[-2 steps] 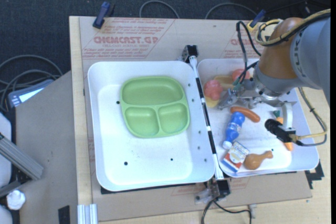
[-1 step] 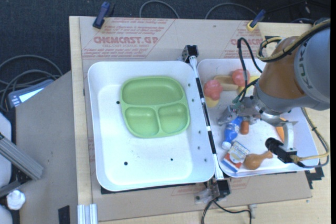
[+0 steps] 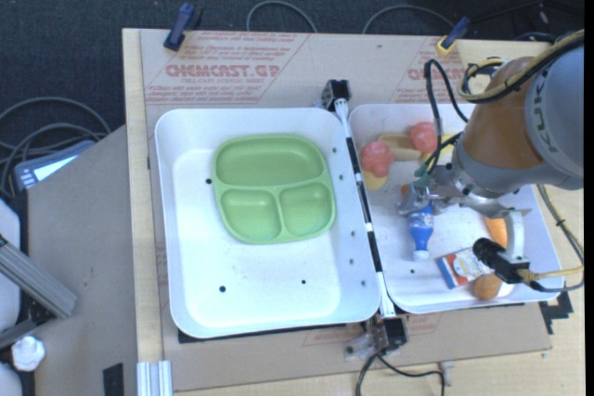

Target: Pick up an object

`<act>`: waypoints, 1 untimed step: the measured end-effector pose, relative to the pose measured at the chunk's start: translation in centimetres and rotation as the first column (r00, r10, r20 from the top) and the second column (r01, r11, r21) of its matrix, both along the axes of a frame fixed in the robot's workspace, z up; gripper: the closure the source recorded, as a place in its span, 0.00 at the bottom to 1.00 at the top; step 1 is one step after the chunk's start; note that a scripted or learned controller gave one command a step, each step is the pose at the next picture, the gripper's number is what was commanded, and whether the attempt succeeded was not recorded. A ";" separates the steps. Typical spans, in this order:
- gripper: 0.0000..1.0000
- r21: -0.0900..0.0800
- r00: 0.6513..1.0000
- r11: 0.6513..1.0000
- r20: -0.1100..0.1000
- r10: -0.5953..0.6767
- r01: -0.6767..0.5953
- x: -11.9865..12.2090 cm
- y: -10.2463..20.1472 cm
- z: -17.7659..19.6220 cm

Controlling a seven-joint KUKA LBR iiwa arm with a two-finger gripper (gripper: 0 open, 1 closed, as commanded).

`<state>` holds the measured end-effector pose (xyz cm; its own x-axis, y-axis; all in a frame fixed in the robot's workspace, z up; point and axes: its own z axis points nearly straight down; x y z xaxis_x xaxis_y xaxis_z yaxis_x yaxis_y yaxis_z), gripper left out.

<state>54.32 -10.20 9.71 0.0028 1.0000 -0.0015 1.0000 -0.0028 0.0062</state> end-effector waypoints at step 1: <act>1.00 0.002 1.000 1.000 -0.003 0.004 -0.004 7.6 6.4 8.8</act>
